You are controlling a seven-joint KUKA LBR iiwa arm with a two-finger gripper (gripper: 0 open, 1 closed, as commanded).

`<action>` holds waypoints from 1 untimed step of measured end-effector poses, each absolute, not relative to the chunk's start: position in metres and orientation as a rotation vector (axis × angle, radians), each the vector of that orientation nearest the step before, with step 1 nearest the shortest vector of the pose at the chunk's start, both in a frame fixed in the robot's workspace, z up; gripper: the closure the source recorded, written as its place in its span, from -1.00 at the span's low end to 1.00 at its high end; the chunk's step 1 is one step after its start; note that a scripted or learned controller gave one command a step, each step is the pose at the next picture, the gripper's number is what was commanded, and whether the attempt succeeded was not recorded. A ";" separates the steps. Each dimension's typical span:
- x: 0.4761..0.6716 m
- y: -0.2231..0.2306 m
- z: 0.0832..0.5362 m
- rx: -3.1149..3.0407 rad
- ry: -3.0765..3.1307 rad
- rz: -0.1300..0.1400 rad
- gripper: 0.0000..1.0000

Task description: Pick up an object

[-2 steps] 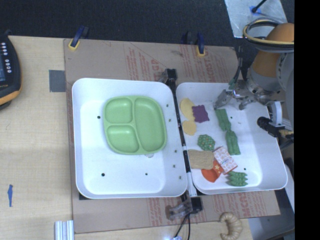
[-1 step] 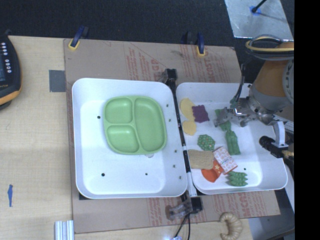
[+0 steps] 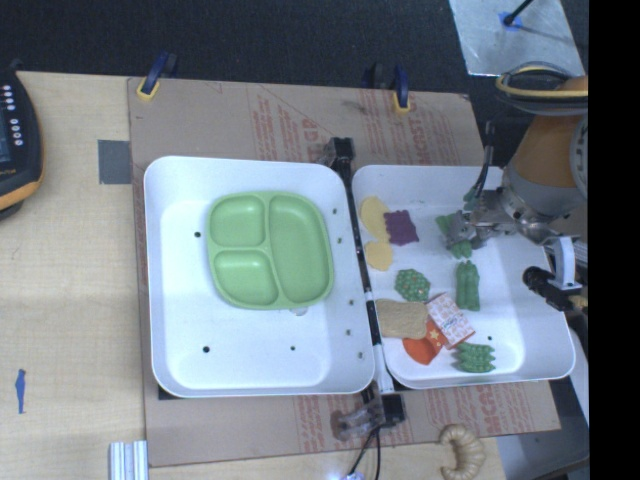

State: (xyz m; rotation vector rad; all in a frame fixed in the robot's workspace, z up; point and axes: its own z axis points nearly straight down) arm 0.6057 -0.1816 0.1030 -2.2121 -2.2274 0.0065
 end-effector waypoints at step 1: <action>0.660 -0.142 0.181 -2.217 -2.236 -0.009 1.00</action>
